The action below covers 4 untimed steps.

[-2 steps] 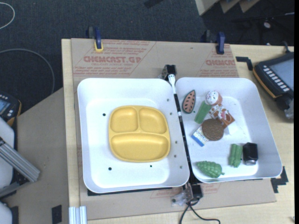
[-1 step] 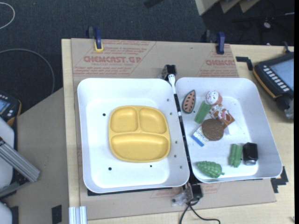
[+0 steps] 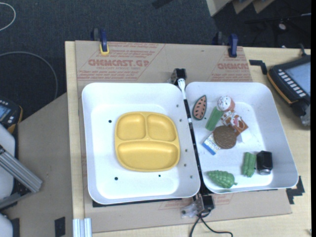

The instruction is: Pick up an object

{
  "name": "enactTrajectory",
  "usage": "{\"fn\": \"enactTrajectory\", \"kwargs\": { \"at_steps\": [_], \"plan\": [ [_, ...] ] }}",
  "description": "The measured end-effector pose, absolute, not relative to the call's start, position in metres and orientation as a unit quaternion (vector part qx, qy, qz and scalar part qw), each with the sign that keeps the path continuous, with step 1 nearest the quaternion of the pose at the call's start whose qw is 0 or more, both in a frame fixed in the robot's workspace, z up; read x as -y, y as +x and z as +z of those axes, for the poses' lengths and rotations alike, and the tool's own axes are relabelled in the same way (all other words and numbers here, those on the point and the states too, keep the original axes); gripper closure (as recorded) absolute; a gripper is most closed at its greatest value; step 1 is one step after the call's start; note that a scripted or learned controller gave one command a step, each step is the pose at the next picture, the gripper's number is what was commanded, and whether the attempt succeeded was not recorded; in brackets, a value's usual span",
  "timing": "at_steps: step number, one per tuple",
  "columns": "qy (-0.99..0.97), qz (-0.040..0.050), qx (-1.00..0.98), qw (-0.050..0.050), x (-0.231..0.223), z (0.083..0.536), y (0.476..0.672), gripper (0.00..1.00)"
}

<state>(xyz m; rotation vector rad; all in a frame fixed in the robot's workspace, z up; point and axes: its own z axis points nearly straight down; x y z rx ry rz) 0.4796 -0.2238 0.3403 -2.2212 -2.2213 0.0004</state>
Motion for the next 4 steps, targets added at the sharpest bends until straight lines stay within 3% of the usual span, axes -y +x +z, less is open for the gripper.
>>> {"fn": "enactTrajectory", "kwargs": {
  "at_steps": [4],
  "plan": [
    [-0.707,0.0000,0.707,0.000,0.2238,0.3344,0.4796,1.00]
  ]
}}
